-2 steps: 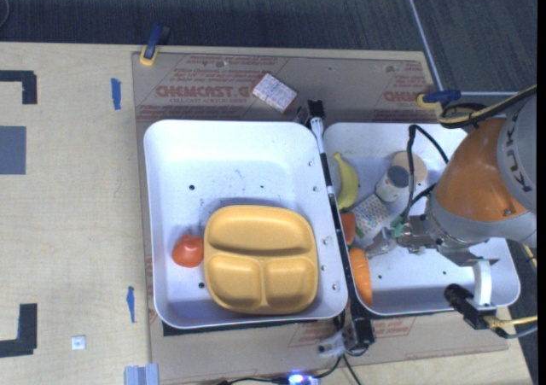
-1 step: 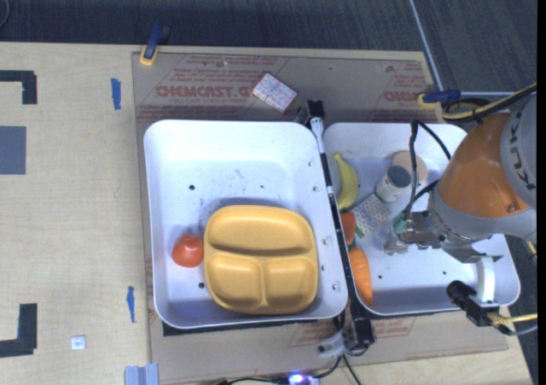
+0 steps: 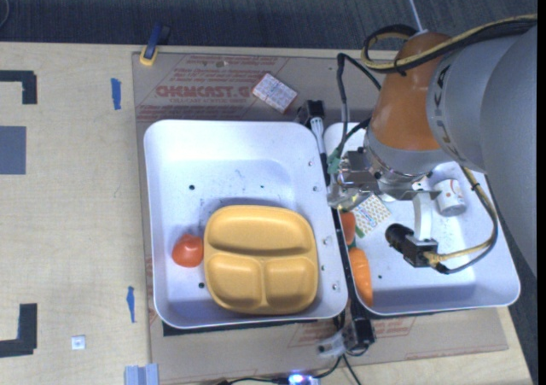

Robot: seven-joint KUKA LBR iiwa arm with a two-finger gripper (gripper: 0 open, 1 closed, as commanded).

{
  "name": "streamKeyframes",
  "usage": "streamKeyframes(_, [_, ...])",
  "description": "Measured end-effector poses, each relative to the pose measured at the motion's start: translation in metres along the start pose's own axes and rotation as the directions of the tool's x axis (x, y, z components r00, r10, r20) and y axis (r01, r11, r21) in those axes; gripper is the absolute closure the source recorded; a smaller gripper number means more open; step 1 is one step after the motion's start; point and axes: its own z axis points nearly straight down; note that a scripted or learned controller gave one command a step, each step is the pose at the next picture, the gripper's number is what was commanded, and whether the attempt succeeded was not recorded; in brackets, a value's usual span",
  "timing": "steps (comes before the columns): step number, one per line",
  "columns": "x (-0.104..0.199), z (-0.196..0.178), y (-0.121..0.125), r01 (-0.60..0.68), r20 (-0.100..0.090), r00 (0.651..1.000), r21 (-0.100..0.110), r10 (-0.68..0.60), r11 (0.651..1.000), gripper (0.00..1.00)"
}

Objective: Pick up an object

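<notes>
Arm: a grey arm with an orange band above the wrist (image 3: pixel 408 110) reaches in from the right and bends down over the left part of the right bin.
Gripper: the two-finger gripper (image 3: pixel 351 191) hangs at the inner left edge of the right bin, beside the wall that the two bins share; whether it is wide, narrow or holding something cannot be told, since the wrist hides it.
Right bin: a shallow white plastic bin (image 3: pixel 478 289), partly covered by the arm.
Orange object: a small rounded orange piece (image 3: pixel 362 276) lies at the near left corner of the right bin, against its left wall, near side of the gripper.
Patterned card: a small flat card with coloured dots (image 3: pixel 372 214) lies just right of the gripper.
White cylinder: a small white cylinder with a dark end (image 3: pixel 450 198) lies further right in the same bin.
Left bin: a shallow white plastic bin (image 3: pixel 171 153).
Yellow tray: a yellow rounded plastic tray with three compartments (image 3: pixel 260 257) sits in the near half of the left bin.
Orange ball: a small orange-red ball (image 3: pixel 187 251) touches the tray's left side.
</notes>
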Motion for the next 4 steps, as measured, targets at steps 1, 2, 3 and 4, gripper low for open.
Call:
streamKeyframes(1, [-0.001, 0.000, 0.000, -0.001, 0.001, 1.000, 0.001, 0.001, 1.000, 0.00])
streamKeyframes(2, [-0.068, 0.000, -0.067, -0.003, 0.000, 1.000, 0.001, 0.003, 1.000, 0.00])
streamKeyframes(3, [-0.125, 0.072, -0.026, -0.003, 0.001, 1.000, 0.000, 0.003, 1.000, 0.00])
streamKeyframes(4, [-0.119, 0.096, -0.013, -0.003, 0.002, 1.000, -0.003, 0.003, 1.000, 0.00])
